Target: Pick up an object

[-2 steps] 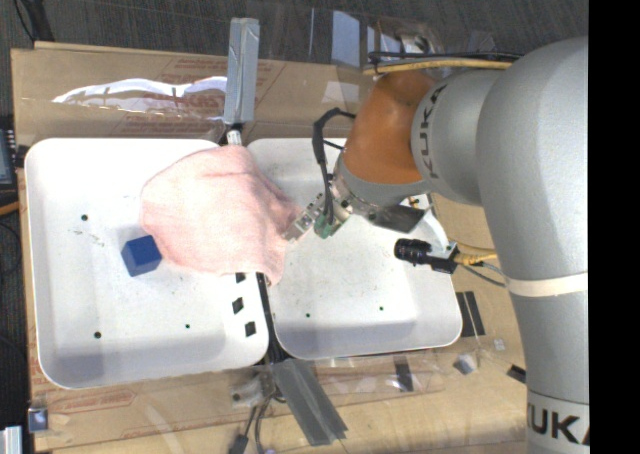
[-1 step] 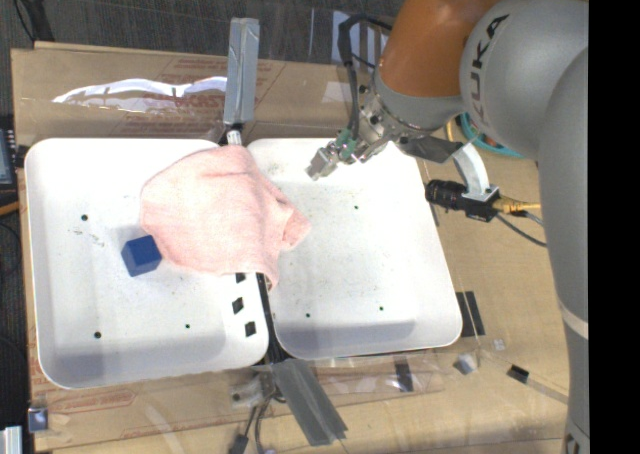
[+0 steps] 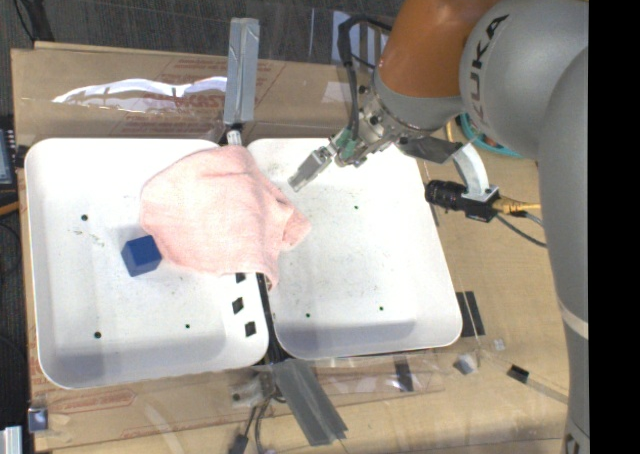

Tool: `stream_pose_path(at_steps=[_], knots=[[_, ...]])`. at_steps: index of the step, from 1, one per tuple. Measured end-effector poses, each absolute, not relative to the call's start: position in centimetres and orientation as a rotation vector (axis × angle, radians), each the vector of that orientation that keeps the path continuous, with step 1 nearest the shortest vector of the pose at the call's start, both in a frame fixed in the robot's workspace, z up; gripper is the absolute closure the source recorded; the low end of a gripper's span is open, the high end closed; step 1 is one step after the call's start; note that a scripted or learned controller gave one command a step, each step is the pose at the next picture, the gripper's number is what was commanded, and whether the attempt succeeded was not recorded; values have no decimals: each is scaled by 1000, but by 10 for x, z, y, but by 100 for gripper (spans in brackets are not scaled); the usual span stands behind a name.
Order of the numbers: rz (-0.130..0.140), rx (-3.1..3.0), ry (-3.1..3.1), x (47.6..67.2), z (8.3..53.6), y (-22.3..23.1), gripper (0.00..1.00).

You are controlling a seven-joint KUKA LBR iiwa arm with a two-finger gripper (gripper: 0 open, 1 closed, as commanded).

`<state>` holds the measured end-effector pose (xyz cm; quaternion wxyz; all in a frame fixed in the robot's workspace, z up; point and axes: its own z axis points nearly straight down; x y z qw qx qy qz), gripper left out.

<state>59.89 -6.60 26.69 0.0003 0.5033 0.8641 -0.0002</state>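
Cloth: pink towel (image 3: 222, 212) draped over the divider between both bins.
Cube: blue (image 3: 142, 254), left bin (image 3: 60, 342).
My jaws (image 3: 303, 174): above right bin (image 3: 420, 272); can't tell their state.

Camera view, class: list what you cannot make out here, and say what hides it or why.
- End effector: whether open or shut; too small and blurred in the camera view.
- Middle of the divide between the left bin and right bin: covered by the pink cloth.
- Blue block: its far edge, tucked against the cloth.
- Arm: upper part cut off by the top edge.
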Motion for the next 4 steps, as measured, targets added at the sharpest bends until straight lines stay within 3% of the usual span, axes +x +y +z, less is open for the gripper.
stream_pose_path(at_steps=[1, 2, 3, 4], knots=[[3, 1621, 2688, 517, 378, -8, 0], [-5, 1696, 2648, 555, 282, -39, 0], [-6, 1758, 2609, 581, 205, -55, 0], [-2, 1614, 2696, 614, 207, -23, 0]])
